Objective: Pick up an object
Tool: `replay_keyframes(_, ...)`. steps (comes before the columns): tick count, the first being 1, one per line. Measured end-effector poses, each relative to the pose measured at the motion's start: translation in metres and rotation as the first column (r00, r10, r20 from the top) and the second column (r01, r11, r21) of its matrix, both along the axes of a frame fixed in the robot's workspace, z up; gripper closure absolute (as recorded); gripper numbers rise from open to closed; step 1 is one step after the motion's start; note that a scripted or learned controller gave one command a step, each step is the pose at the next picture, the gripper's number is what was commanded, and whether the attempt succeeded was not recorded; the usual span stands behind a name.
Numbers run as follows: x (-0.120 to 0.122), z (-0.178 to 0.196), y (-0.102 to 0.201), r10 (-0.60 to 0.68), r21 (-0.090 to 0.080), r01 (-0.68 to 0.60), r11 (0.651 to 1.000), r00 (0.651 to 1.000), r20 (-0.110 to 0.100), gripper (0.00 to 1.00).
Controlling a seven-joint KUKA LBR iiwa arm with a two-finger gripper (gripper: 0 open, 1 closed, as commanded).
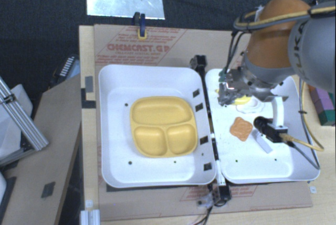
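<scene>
Orange-brown flat piece [241, 128] lies in the right bin [262, 167], a little nearer and slightly right of the claw [227, 94], and you cannot tell whether that claw is open or closed.

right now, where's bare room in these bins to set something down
The front of the right bin, nearer than the toast slice, is bare. In the left bin, the margins around the yellow divided tray are free. Crowded: the right bin's back, where the tool hangs next to a toy fried egg.

Bench [157, 40] carries left bin [113, 129], right bin [262, 166].
</scene>
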State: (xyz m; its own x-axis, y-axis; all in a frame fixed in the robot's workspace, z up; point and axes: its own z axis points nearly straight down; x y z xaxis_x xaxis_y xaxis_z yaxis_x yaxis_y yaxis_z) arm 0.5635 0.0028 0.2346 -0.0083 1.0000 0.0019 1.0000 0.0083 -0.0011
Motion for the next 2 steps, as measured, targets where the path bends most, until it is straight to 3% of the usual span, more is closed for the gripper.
replay_keyframes(1, -0.008, -0.008, 0.056, 0.001, 0.0, -0.001, 1.0, 1.0, 0.001, 1.0)
replay_keyframes(2, -0.033, -0.019, 0.1, 0.001, 0.0, -0.001, 1.0, 1.0, -0.001, 1.0)
